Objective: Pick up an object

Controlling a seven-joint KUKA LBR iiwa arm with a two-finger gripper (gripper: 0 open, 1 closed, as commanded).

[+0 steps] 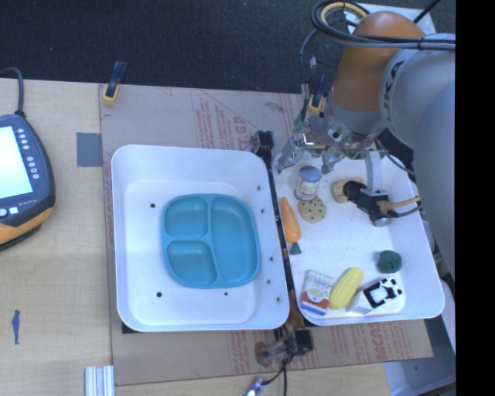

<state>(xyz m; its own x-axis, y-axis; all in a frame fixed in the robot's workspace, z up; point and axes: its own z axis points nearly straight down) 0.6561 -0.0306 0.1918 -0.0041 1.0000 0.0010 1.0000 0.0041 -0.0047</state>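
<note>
Arm [402, 77]: grey, enters from the right edge and fills the upper right corner, its bulk slanting down toward the wrist.
Band [367, 58]: orange, wide and rounded, sits just above the wrist, lit from above.
Cables [340, 15]: black and yellow loops arch over the top of the band.
Wrist [348, 128]: grey, points downward beneath the band, with small metal fittings around it.
Gripper [309, 158]: hangs below the wrist at the arm's lowest point, metal parts splaying out to both sides; whether it is parted or closed cannot be made out from this angle.
</note>
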